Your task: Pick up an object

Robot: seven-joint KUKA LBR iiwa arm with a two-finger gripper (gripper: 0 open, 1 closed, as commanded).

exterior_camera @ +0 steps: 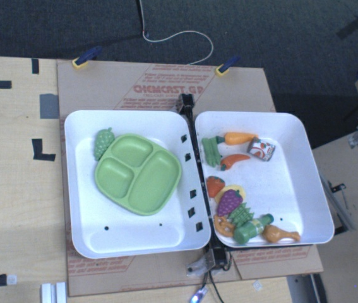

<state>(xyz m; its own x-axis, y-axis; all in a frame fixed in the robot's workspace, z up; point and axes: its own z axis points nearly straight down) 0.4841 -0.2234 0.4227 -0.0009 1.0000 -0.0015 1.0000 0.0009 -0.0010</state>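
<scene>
Even, diffuse overhead light fills the scene, and the two shallow white plastic bins are bright with only faint shadows along their inner walls. The dark blue-grey carpeted floor at the top reads dim and grainy. The whole picture is slightly soft, small details smeared, with no strong glare.

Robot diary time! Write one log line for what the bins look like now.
left bin: green plate, green grapes | right bin: toy foods, small can | nothing lifted yet
</scene>
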